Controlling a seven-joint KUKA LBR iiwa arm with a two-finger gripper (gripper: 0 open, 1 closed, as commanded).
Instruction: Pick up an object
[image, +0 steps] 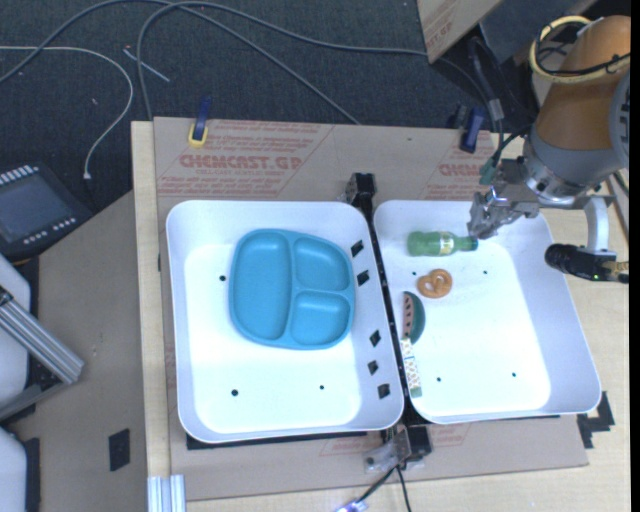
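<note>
**Gripper poised at the bottle's cap end**

Nearest the camera, against the right bin's left wall, lies a watermelon slice; just beyond it sits a pretzel. Farther back, the green bottle lies on its side, cap pointing right. The gripper hangs just beside that cap; whether its jaws are released or clenched cannot be told. A good grasp likely means centring over the bottle's body, fingers straddling its width, then descending straight.
</note>
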